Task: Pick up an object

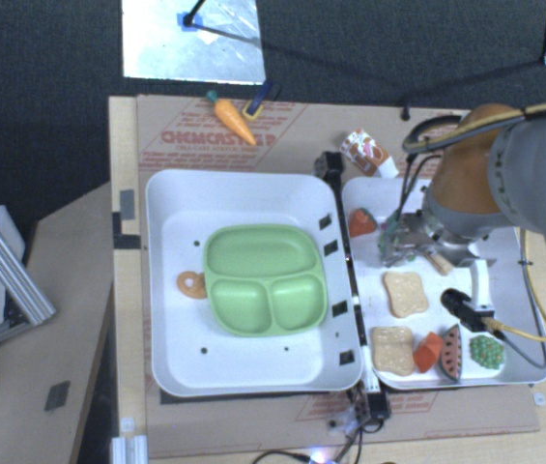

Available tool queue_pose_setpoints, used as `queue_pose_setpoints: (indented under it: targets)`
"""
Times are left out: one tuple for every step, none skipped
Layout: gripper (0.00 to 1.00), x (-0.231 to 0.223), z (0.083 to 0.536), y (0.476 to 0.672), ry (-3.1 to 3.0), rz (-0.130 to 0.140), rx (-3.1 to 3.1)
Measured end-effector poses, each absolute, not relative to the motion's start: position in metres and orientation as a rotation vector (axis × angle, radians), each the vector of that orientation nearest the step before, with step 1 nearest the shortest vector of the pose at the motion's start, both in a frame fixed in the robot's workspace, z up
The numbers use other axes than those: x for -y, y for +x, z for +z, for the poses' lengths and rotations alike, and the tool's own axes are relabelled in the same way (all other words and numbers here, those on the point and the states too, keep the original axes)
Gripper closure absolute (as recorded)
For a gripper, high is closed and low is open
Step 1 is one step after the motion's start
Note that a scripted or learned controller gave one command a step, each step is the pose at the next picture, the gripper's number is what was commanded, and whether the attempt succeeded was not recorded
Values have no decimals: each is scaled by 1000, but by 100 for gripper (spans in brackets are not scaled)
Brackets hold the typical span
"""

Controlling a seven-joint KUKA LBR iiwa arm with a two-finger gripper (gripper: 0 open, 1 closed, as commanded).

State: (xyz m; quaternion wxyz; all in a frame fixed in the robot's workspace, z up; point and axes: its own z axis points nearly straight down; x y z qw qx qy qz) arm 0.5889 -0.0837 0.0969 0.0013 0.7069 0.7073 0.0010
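The grey two-finger claw point(400, 243), its opening impossible to judge, hangs low in the right shallow white bin point(369, 196) on a cardboard-covered bench above dark carpet, a red strawberry-shaped toy point(361, 223) just at its 10 o'clock, long axis unclear.

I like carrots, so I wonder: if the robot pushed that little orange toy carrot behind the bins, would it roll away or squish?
The small orange toy carrot with a green tip would probably roll in a curve, since it tapers to a point. It looks like smooth moulded plastic, so likely stiff, light and a bit slippery. It lies on flat brown cardboard with no rim nearby, so it could skid freely.
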Motion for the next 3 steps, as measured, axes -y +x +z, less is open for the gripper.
queue_pose_setpoints:
  targets:
    - [100, 86, 160, 585, 2217, 7, -2218]
    - [100, 93, 222, 591, 2212, 7, -2221]
    - [100, 93, 225, 592, 2216, 2, -2225]
